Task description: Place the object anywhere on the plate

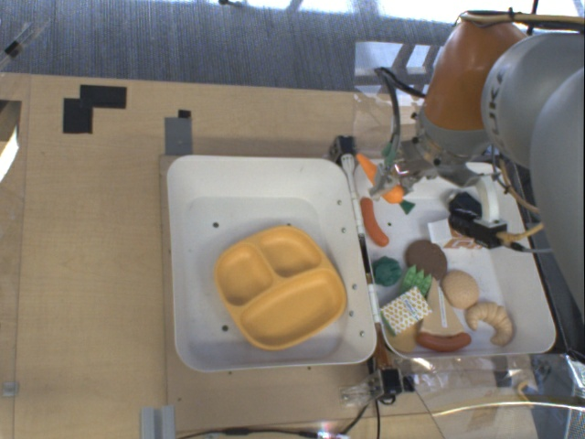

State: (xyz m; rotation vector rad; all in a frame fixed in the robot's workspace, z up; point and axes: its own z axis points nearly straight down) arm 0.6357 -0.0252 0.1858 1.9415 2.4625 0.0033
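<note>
Counter (91, 291): light wood, bearing two shallow white bins side by side.

Left bin (192, 199): holding one yellow plate (279, 286) with three compartments, sitting upright near the bin's middle, turned at a slant. Nothing is lying on the plate.

Right bin (535, 327): holding the toy food.
- Carrot (367, 167), orange, lying at the far left corner, just beside the bin wall.
- Small orange piece with a green tip (397, 196), sitting directly under the gripper; whether it is touching the gripper cannot be told.
- Red sausage (373, 221), lying lengthwise along the left wall.
- Dark green leafy piece (386, 270), sitting below the sausage.
- Brown round patty (426, 258), lying at the bin's middle.
- Light green pieces (418, 279), leaning against the patty.
- Patterned cracker (406, 310), tilted, near the front left.
- Second red sausage (444, 340), lying along the front wall.
- Tan bun (460, 290) and croissant (491, 319), sitting side by side at the front right.

Arm (539, 90): grey with an orange band, reaching in from the right over the right bin's far end.

Gripper (395, 174): hanging low over the far left part of the right bin, well apart from the plate. Whether the fingers are open or closed cannot be told.
</note>
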